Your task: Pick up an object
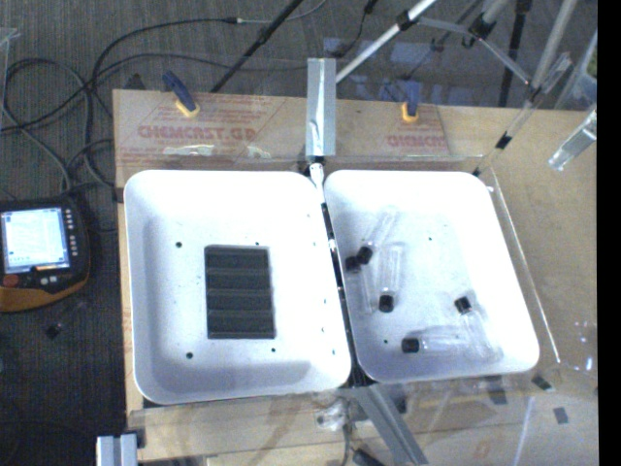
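Note:
The right bin holds several clear plastic vials with black caps. One vial lies slanted at the upper left, its cap at the lower end. A second vial stands almost vertical in the view, cap toward the front. A third vial lies along the front of the bin, and a fourth vial lies slanted by the right side. In the left bin a black ribbed rectangular block lies flat near the middle.
A metal post rises behind the seam between the bins. Two clamps sit on the back board. A teach pendant lies on the floor to the left, with cables around it.

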Available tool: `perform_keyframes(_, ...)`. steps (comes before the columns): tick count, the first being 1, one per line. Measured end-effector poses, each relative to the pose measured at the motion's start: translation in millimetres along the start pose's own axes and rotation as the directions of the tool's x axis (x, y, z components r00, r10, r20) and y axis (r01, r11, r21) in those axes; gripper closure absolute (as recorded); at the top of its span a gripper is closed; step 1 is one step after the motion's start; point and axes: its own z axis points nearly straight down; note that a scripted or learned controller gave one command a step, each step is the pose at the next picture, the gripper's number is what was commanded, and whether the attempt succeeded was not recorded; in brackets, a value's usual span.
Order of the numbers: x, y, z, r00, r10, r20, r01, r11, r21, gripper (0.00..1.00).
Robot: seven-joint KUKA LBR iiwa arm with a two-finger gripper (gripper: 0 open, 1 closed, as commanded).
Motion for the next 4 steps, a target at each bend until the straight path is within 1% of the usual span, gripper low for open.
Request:
perform_keyframes(1, -0.7, 1.2, -10.1, 1.0, 0.0, 0.005, 0.0, 1.0, 0.0, 1.0)
perform_keyframes(2, -0.7, 1.2, -9.9, 1.0, 0.0, 0.005, 0.0, 1.0, 0.001, 0.0)
perform_keyframes(3, -1.5, 1.9, -19.9, 1.0, 0.0, 0.009, 0.0, 1.0, 0.001, 1.0)
perform_keyframes(4, -1.5, 1.9, -19.8, 1.0, 0.0, 0.009, 0.0, 1.0, 0.001, 0.0)
